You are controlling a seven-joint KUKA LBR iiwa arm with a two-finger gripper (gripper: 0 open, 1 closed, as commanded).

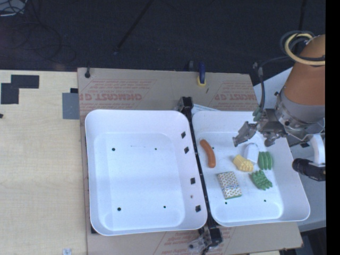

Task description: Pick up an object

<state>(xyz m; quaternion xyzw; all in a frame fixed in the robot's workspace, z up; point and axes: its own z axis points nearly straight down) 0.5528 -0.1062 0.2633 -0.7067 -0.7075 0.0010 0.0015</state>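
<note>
Tabletop [37,158] of pale wood carries a cardboard sheet [138,92], and on that sheet sit two shallow white bins side by side. Taking the right bin [289,209] as my landmark, the left bin [138,171] lies just beside it, touching along their shared edge. My grey arm [305,84], with its orange band, comes in over the right bin's far right corner. My jaws [257,134] hang above the bin's upper part, spread open, with nothing between them.

Inside the right bin lie five small things. An orange sausage-shaped piece [207,153] lies near the bin's left wall. A patterned square packet [229,185] rests near the bin's middle, toward its near side. A yellow corn-like piece [244,163] sits at the bin's centre, just under my jaws. Two green pieces lie toward the bin's right: one [265,160] beside the yellow piece, the other [261,180] just nearer the front.
</note>
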